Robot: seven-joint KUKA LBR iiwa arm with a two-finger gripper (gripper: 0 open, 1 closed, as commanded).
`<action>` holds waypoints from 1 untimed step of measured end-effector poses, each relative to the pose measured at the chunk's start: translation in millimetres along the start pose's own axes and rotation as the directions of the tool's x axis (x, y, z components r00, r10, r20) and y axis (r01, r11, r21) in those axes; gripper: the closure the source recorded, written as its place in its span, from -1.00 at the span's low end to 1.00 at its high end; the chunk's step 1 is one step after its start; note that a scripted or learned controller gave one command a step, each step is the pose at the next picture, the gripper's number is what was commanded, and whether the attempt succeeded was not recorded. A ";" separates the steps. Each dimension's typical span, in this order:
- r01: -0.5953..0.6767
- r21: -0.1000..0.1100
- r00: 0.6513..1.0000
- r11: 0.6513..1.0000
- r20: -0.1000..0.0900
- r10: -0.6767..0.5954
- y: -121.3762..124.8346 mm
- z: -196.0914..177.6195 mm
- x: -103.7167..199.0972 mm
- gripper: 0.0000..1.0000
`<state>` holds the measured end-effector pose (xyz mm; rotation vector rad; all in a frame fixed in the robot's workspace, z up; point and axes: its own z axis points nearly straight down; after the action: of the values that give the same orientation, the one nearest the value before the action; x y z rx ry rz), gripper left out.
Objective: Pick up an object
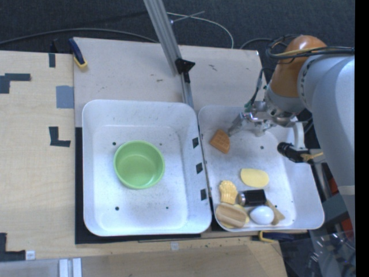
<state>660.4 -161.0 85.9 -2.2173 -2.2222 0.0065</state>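
My gripper [249, 126] hangs low over the far end of the right bin [300, 180], open with nothing between its fingers. One fingertip [232, 130] points toward an orange-brown wedge [219, 141] lying just to its left, close but apart from it. Toward the near end of that bin lie a yellow oval [254, 178], a yellow ridged piece [228, 191], a black block [252, 198], a white egg [262, 214] and a tan bread-like piece [232, 215], packed close together.
A green bowl [139, 164] stands upright in the left bin [101, 126]. A slanted metal pole [164, 25] rises from the bench behind the bins. The ridge between the two bins runs just left of the wedge.
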 end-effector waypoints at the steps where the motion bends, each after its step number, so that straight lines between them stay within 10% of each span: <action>1: 0.001 -0.003 1.000 1.000 0.001 -0.001 1.0 -12.5 0.4 1.00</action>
<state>661.5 -160.6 98.4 -2.2177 -2.2259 0.0044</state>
